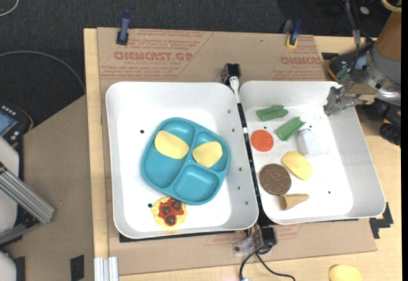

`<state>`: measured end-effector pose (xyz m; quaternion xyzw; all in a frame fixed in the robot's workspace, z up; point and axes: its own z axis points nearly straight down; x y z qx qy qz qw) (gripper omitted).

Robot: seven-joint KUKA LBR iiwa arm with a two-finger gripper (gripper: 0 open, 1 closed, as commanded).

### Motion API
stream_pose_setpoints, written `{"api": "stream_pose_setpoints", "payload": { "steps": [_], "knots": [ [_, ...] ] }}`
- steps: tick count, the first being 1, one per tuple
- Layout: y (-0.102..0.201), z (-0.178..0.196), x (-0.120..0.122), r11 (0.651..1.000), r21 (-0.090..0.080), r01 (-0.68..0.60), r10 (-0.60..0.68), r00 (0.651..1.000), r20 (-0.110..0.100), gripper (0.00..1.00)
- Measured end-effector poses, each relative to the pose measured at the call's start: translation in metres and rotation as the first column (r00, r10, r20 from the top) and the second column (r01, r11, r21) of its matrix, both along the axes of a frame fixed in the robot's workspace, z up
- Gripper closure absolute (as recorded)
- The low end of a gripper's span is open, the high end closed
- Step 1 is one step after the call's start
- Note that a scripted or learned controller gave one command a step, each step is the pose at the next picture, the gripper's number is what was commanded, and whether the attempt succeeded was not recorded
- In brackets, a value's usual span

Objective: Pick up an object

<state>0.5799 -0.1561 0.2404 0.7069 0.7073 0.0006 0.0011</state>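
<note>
The gripper (pixel 334 102) hangs at the 2 o'clock corner of the right bin (pixel 357 165), over its upper right rim, with the arm (pixel 382 72) coming in from 3 o'clock. Whether it is apart or together cannot be told at this size, and nothing shows clamped in it.

Well apart from the gripper, toward 8 o'clock, the right bin's things sit in its left half. Nearest are two green pieces: a bean (pixel 271 113) lying near the bin's top and a second green piece (pixel 290 127) just below it, tilted. Beside that, at 4 o'clock of it, lies a pale clear thing (pixel 308 142), hard to make out against the white. A red-orange disc (pixel 262 140) rests at 9 o'clock of the green pieces, near the bin's left wall. Lower down, a brown cookie (pixel 275 179) touches a yellow lump (pixel 297 165) at its 2 o'clock, and a cone (pixel 294 200) lies at 5 o'clock of the cookie, near the bottom rim.

The left bin (pixel 127 146) holds a blue plate (pixel 182 178) with compartments; two yellow pieces sit in its upper compartments, one left (pixel 171 144) and one right (pixel 207 153). At 6 o'clock of the plate, just beside its edge, lies a small pizza (pixel 169 211).

Both bins rest on the worktop (pixel 95 114), with two clamps (pixel 123 26) on its far edge.
</note>
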Motion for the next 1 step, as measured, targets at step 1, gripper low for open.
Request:
{"api": "stream_pose_setpoints", "payload": {
  "steps": [1],
  "knots": [
    [0.0557,0.0321,-0.0653,1.0,0.003,-0.002,0.002,1.0,-0.007,1.0]
  ]
}}
